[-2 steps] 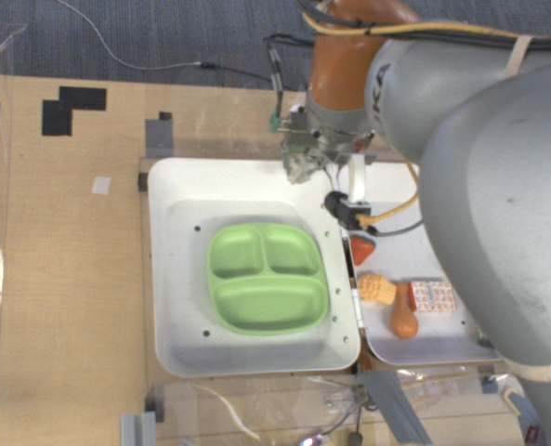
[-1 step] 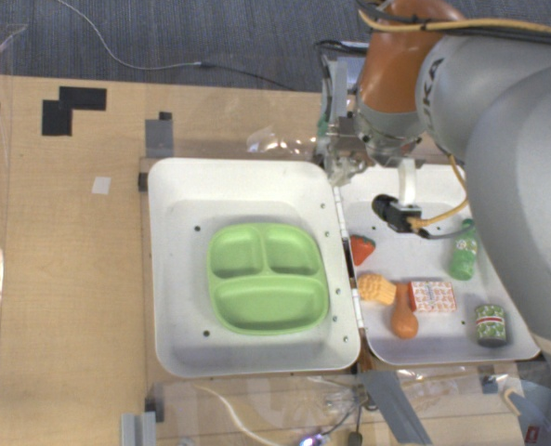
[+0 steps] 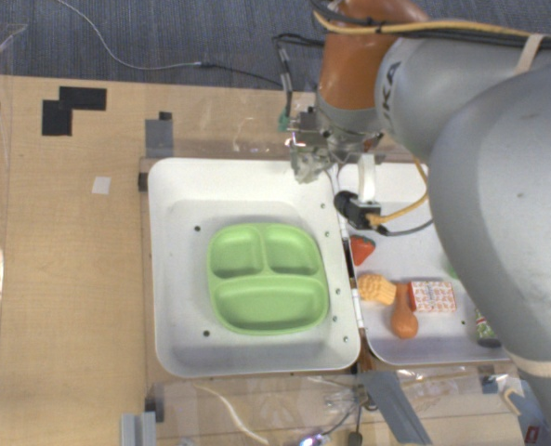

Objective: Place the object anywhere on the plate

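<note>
A green plate (image 3: pixel 266 279) with three compartments lies in the left white bin (image 3: pixel 175 277); nothing rests on it. The right bin (image 3: pixel 414 347) holds a red piece (image 3: pixel 360 247), a yellow corn-like piece (image 3: pixel 377 289), an orange piece (image 3: pixel 404 318) and a small red-and-white box (image 3: pixel 431 295). My gripper (image 3: pixel 307 167) hangs over the back right corner of the left bin, above and behind the plate, and I see no object in it. The large grey arm hides much of the right bin.
A black fitting with a yellow cable (image 3: pixel 353 209) hangs over the divider between the bins. The bench (image 3: pixel 61 277) stretches bare wood to the left, with black marks at its back left. Cables run across the floor behind.
</note>
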Action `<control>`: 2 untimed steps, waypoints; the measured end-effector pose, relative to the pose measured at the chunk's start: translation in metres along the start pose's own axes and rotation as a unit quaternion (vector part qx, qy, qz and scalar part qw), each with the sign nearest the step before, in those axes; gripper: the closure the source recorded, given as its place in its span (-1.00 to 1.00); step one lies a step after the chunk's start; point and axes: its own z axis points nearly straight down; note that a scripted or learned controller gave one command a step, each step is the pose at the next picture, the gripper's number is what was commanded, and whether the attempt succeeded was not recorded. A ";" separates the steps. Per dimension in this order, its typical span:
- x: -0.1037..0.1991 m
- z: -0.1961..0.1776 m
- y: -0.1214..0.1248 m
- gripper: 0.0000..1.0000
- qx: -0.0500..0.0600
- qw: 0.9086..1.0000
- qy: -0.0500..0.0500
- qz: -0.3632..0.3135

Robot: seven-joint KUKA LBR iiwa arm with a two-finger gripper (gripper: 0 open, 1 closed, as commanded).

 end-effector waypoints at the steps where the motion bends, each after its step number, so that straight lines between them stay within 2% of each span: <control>1: -0.064 0.001 0.000 1.00 0.000 1.000 -0.001 0.001; 2: -0.003 -0.014 -0.024 1.00 0.000 1.000 0.000 0.000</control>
